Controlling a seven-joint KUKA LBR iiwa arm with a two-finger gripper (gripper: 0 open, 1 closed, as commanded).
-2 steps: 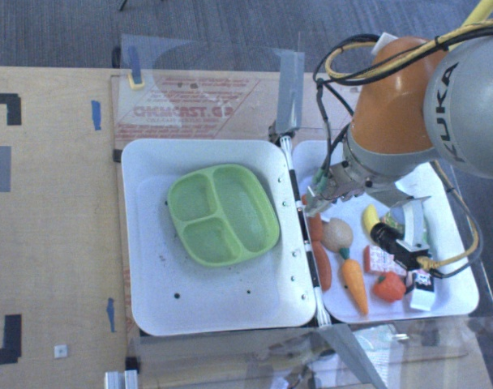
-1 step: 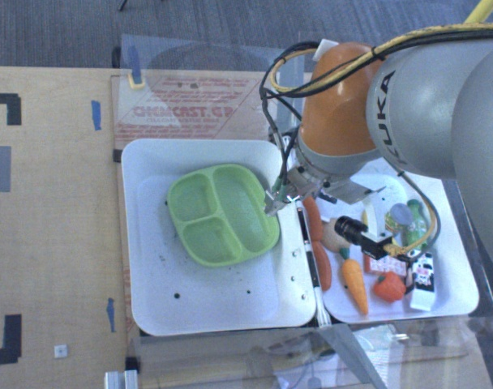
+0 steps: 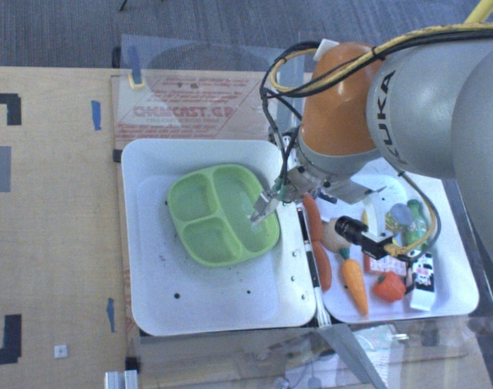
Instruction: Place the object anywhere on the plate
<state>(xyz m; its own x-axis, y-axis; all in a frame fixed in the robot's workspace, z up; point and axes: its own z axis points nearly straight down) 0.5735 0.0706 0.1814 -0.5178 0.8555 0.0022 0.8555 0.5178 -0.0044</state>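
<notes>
A light green plate (image 3: pixel 218 217) with three compartments lies in the left white bin (image 3: pixel 149 298). My gripper (image 3: pixel 263 207) hangs over the plate's right-hand compartment, close to its right rim, below the orange-banded wrist (image 3: pixel 336 104). I see nothing clearly held at its tip. The plate's compartments look bare. The loose objects lie in the right bin (image 3: pixel 457 298): a long red sausage-shaped piece (image 3: pixel 315 241), an orange carrot (image 3: pixel 354 286) and a red strawberry-like piece (image 3: pixel 388 286).
The right bin also holds a black bottle (image 3: pixel 356 232), a white carton with a black label (image 3: pixel 422 280) and a clear round item (image 3: pixel 405 217). The arm's bulk covers that bin's far part. A wooden benchtop (image 3: pixel 52 217) lies to the left of the bins.
</notes>
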